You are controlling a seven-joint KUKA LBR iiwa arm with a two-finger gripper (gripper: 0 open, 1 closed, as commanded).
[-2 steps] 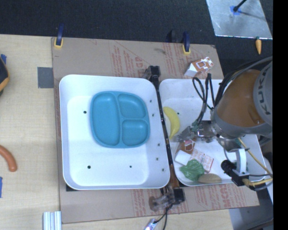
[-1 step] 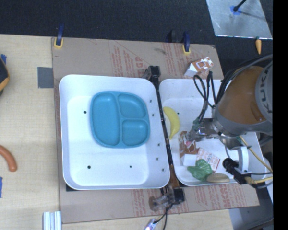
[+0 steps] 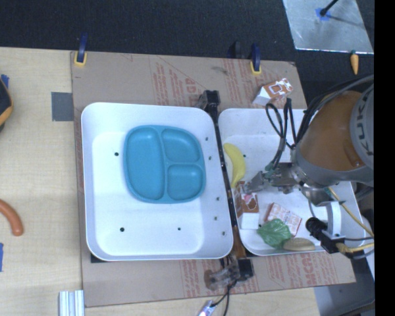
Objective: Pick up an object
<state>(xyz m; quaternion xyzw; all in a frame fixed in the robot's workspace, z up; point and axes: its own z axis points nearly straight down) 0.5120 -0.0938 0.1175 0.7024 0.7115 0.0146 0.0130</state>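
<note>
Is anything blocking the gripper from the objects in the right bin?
Nothing visible does. The gripper is low in the right bin, beside the banana and brown packet. The green item and red-white packet lie uncovered nearby.

In the right bin [image 3: 250, 120] you have several things to pick from. A yellow banana [image 3: 235, 163] lies lengthwise near the bin's left wall, curved, its lower end close to a small brown-and-white packet [image 3: 249, 205]. Further right you see a flat red-and-white packet [image 3: 282, 214] lying tilted. Just below it sits a crumpled green leafy item [image 3: 274, 232], touching a pale tan, elongated piece [image 3: 299, 244] that lies along the bin's lower edge. In the left bin [image 3: 105, 239] a blue divided plate [image 3: 164, 163] with three compartments lies flat, near the middle
</note>
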